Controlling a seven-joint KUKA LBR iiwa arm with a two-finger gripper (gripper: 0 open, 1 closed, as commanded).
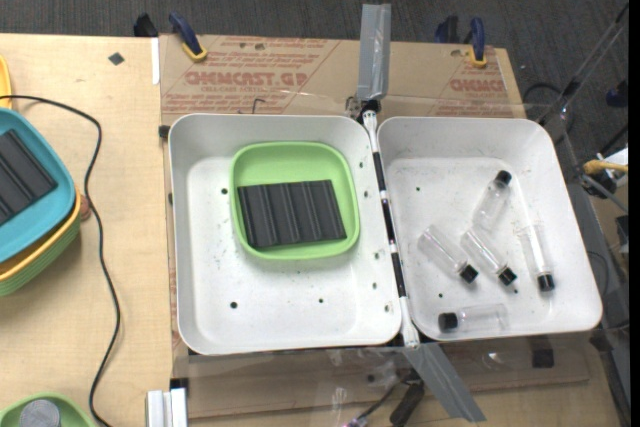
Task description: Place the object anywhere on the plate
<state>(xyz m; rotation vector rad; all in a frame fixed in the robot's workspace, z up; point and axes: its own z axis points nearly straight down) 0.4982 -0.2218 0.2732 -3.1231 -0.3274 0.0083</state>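
We should pick one clear vial [489,199] lying apart, then carry it to the green plate [293,162]. The gripper's state we cannot tell

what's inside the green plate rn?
A dark ribbed mat lies flat in the green plate, covering most of its floor. The clear vials are all in the right bin. Anything under the mat is hidden.

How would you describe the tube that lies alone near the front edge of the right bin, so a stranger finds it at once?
Start at the right bin, the one without the green plate. Go to its front edge, where one clear tube lies almost sideways. Its black cap points left toward the divider, and it lies apart from the other tubes, which cluster farther back.
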